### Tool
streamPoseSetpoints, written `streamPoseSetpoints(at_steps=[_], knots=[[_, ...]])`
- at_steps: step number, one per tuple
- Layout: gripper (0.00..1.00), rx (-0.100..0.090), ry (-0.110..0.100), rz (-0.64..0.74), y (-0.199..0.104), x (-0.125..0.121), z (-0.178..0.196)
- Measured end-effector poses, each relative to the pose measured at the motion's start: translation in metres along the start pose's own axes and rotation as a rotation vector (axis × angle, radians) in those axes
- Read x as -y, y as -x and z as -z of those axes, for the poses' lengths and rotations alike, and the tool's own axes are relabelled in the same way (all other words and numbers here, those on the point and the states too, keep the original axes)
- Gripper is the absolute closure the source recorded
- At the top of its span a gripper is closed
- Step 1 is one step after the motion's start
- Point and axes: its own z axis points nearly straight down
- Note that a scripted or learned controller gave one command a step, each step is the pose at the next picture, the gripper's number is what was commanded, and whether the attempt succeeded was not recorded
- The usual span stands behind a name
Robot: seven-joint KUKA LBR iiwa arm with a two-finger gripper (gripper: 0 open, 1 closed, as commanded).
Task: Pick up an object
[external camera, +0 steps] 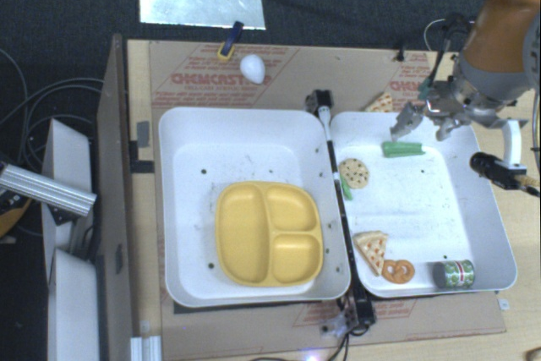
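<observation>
I am hovering my hand (427,123), fingers apart and gripping nothing, just above the green piece (402,149) lying at the right bin's (490,220) far end. Pickup not yet done.

Two white bins (182,135); one yellow tray (269,232); one cookie (353,173); one pretzel (397,270); one can (454,273).

The gripper (427,122) hangs open over the right bin (473,207), just above a green bean (402,149). Lower in that bin lie a cookie (353,173), a pizza slice (371,249), a pretzel (397,270) and a can (455,274). A yellow tray (269,233) sits in the left bin (211,148).
</observation>
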Motion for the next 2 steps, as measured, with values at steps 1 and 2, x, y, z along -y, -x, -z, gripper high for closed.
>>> streamPoseSetpoints(at_steps=[1,2], knots=[[0.00,0.002,-0.002,-0.003,0.033,-0.015,-0.074],[0.00,0.002,0.005,-0.003,0.070,-0.049,-0.152]])
